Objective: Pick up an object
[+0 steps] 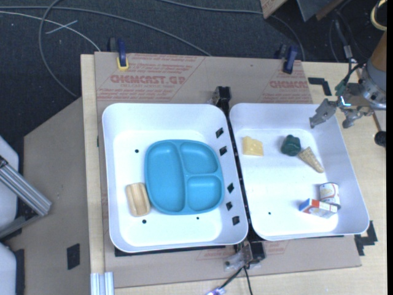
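Observation:
The right bin holds a yellow cheese-like piece, a dark green lump, a tan cone, a small can and a small red, white and blue carton. In the left bin lie a blue divided plate and a tan bread-like piece. My gripper hangs above the right bin's far right corner, open, with nothing between its fingers. It is up and to the right of the green lump and the cone.
The bins sit on a cardboard-covered board held by blue clamps at the back. Black clips line the divide between the bins. Cables lie on the dark floor behind.

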Motion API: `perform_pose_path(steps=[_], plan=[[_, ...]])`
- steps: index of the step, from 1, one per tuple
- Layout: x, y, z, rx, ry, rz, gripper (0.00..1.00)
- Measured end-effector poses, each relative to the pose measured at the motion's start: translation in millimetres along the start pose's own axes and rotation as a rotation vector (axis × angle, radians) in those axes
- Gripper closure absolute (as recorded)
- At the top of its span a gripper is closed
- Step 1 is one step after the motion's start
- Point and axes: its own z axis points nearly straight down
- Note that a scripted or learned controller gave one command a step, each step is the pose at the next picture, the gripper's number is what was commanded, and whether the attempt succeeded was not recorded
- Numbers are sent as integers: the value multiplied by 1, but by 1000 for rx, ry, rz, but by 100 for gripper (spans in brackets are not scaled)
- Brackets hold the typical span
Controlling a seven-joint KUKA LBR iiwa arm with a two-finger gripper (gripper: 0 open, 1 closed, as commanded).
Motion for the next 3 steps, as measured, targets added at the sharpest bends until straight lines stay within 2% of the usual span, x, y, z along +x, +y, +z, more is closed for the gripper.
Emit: perform_pose_path(steps=[1, 2, 3], plan=[[-10, 2, 49, -2, -1, 0, 0], [-10, -6, 100, -5, -2, 1, 0], [-10, -5, 86, -12, -4, -1, 100]])
